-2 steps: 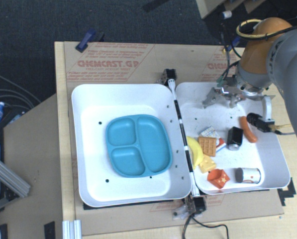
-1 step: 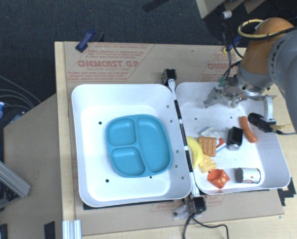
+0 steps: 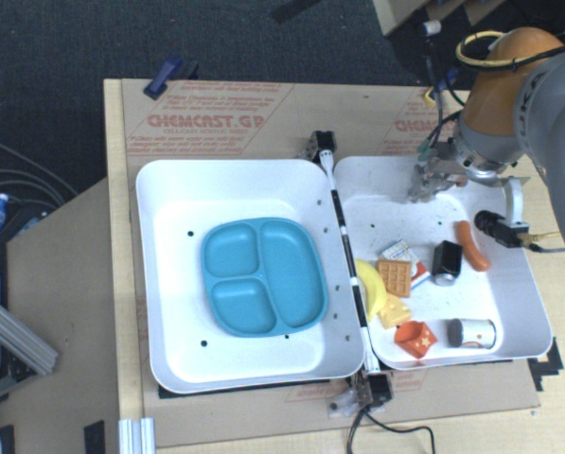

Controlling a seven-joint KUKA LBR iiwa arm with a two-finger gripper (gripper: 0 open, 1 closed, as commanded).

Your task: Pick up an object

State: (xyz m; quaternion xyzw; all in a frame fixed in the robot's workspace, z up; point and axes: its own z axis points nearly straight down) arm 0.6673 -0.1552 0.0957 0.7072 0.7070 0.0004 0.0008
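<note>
The right bin [image 3: 519, 320] holds several small things. An orange sausage [image 3: 472, 245] lies near its right wall, with a black block [image 3: 446, 260] just left of it. Further left are a tan waffle piece [image 3: 394, 278], a small white packet [image 3: 396, 251] and a yellow banana [image 3: 371, 288]. A red piece [image 3: 414, 339] and a white cylinder [image 3: 471, 332] lie near the front wall. My gripper [image 3: 432, 180] hangs over the back of this bin, apart from all these objects, with nothing seen in it.
A blue divided plate [image 3: 263, 275] lies in the left bin [image 3: 168, 197]. A black clip [image 3: 322, 144] sits where the two bins meet at the back. A dark part of the arm [image 3: 502, 228] reaches over the right bin's right side.
</note>
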